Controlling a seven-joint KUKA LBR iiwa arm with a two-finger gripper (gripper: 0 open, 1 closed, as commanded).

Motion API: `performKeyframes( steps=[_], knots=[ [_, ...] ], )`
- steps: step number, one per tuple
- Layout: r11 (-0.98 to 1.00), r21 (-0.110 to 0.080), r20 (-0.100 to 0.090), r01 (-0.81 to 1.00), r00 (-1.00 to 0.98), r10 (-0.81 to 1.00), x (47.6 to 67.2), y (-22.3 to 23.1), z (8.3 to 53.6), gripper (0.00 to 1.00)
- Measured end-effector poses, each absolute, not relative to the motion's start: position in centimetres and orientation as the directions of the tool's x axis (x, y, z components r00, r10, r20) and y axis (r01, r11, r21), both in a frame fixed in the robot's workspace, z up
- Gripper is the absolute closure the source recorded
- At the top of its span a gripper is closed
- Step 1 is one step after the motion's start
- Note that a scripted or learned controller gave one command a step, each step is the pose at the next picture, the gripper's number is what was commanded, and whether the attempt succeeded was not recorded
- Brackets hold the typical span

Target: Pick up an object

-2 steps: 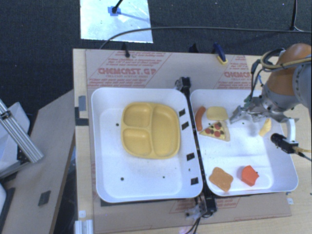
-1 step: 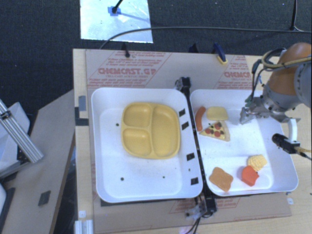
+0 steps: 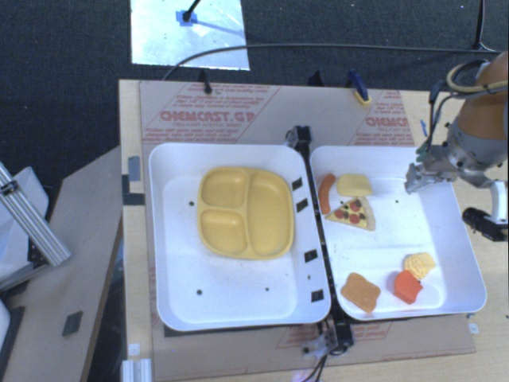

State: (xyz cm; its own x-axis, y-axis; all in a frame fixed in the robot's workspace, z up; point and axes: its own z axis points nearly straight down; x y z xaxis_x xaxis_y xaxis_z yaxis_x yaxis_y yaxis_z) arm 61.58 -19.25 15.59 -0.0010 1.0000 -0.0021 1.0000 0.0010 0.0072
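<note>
The jaws (image 3: 415, 180), whose state I cannot tell, hover over the right bin's (image 3: 453, 213) far right side, with the pizza slice (image 3: 351, 212) nearest, lying to their left, long axis across the bin.

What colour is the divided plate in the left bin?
Pale yellow: the three-compartment plastic plate, seen in the camera view.

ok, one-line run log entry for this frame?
stage: approach | hand: over right bin, far edge, holding nothing | nearest: yellow piece, pizza slice | left bin: yellow plate
</note>
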Motion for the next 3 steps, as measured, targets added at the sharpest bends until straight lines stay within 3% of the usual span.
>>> performKeyframes(
  steps=[2,3],
  knots=[
    [0.006,0.009,-0.003,1.0,-0.006,1.0,62.2,-19.8,27.6,1.0],
    [0.009,0.001,0.001,1.0,-0.009,1.0,62.0,-15.2,26.2,1.0]
  ],
)
